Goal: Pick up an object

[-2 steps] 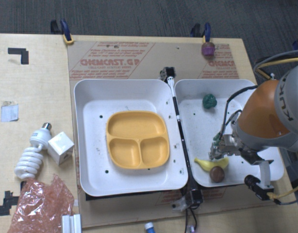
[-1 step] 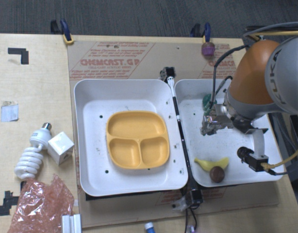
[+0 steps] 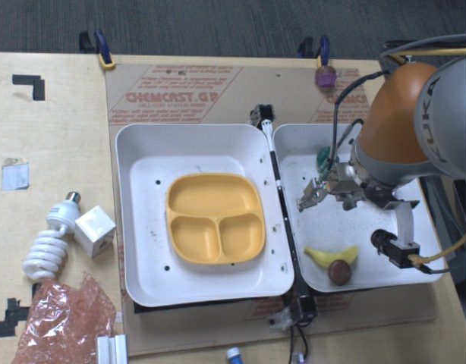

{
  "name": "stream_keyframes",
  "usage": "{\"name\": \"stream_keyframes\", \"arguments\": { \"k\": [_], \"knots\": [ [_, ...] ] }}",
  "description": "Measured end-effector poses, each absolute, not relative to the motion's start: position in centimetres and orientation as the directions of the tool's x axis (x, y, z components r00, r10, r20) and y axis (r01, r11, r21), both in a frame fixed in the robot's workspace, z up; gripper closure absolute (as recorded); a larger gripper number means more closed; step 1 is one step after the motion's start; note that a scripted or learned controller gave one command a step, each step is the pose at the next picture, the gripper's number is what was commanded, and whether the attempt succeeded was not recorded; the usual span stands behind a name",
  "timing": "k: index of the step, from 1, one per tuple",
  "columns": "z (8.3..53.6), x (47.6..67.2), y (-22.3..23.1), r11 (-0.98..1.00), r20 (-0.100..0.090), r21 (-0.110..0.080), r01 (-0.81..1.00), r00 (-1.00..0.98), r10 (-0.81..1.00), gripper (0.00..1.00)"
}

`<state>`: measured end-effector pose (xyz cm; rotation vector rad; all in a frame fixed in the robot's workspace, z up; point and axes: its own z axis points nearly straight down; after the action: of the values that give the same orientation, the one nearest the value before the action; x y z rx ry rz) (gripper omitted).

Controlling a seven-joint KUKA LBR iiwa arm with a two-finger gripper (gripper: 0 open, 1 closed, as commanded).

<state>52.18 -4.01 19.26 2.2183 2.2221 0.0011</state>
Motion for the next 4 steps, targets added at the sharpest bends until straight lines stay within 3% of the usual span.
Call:
{"name": "stream_keyframes", "arguments": {
  "k": [1,2,3,4],
  "knots": [
    [9.8,53.4,-9.3,-0.002,0.0,0.0,1.0,0.002,1.0,0.0],
    [9.3,59.5,-10.2,0.002,-0.001,0.0,1.0,-0.002,1.0,0.0],
    [10.2,59.5,-10.3,0.005,-0.003,0.001,1.0,-0.005,1.0,1.0],
    [10.2,59.5,-10.3,0.005,-0.003,0.001,1.0,-0.005,1.0,0.0]
  ]
}}
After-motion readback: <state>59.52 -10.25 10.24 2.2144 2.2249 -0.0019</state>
